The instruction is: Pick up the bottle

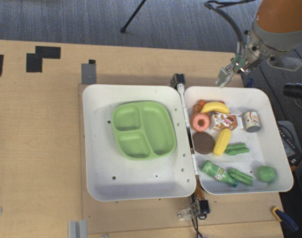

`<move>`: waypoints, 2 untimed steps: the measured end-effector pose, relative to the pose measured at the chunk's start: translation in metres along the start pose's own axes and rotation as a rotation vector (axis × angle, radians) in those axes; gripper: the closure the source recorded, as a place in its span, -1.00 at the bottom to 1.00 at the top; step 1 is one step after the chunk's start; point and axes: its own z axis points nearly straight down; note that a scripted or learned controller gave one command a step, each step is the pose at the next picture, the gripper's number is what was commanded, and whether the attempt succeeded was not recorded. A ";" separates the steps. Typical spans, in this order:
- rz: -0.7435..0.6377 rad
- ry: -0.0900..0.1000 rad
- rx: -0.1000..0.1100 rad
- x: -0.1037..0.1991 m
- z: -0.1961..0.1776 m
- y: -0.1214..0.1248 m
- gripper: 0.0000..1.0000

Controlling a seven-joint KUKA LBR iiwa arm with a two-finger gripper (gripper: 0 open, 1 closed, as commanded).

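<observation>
The bottle [217,172] is green with a pale label and lies on its side near the front of the right bin [270,108], cap toward the lower right. A green pod [242,176] rests right against it. My gripper [232,72] hangs high over the far edge of the right bin, well behind the bottle and far above it. It is open with nothing between its fingers.
The right bin also holds a banana [214,106], pink donut [200,122], brown cookie [204,142], corn cob [221,141], small carton [225,120], can [251,121], another green pod [237,148] and a green ball [266,173]. A green divided plate [143,129] sits in the left bin [98,148].
</observation>
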 end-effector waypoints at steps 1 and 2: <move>0.076 -0.004 -0.005 0.053 -0.118 -0.065 1.00; -0.520 -0.006 -0.002 -0.020 -0.161 -0.119 1.00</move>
